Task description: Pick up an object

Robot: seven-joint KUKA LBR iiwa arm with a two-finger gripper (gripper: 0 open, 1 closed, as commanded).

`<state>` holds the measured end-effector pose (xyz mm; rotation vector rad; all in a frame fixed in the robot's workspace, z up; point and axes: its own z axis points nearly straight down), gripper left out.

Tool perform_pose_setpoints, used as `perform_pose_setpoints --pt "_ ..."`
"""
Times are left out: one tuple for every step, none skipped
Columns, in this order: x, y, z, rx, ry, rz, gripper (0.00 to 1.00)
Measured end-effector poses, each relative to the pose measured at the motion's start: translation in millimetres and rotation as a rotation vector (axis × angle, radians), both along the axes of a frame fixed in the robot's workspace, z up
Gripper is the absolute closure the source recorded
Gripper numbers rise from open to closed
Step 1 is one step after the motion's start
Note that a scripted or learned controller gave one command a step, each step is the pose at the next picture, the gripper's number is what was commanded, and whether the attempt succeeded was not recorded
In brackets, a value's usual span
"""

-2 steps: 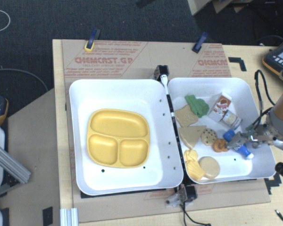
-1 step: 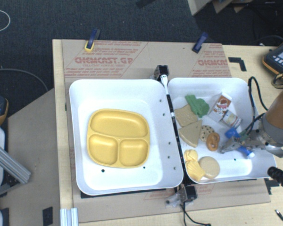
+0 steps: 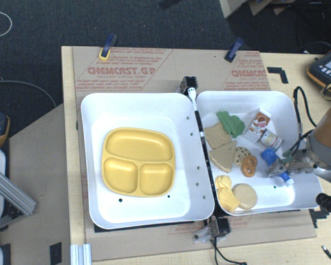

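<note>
A wooden surface (image 3: 71, 148) carries two white bins (image 3: 94, 164) above dark carpet (image 3: 44, 15). One holds a yellow tray (image 3: 138, 160). The pincer (image 3: 279, 170) hangs over toy food (image 3: 231, 153); its grip cannot be told.

so the left bin (image 3: 94, 148) has just a yellow divided plate (image 3: 138, 161) sitting in the middle. the right bin (image 3: 303, 197) is where all the clutter is: a green piece (image 3: 231, 123) near the top, a small red and white carton (image 3: 259, 124) tilted beside it, two tan bread-like slices (image 3: 220, 145), a pretzel-looking thing (image 3: 246, 163), a yellow lump (image 3: 225, 193) touching a round tan disc (image 3: 245, 195). The arm's gripper (image 3: 281, 170) is low over the right side, right by some small blue bits (image 3: 269, 156)
</note>
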<state>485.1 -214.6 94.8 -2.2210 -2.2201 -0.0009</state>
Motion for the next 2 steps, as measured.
perform_pose_setpoints --pt "-7.9 2.6 57.4 -0.004 -0.005 0.001 1.0" --pt "-7.9 7.2 101.6 -0.005 -0.007 0.002 1.0"
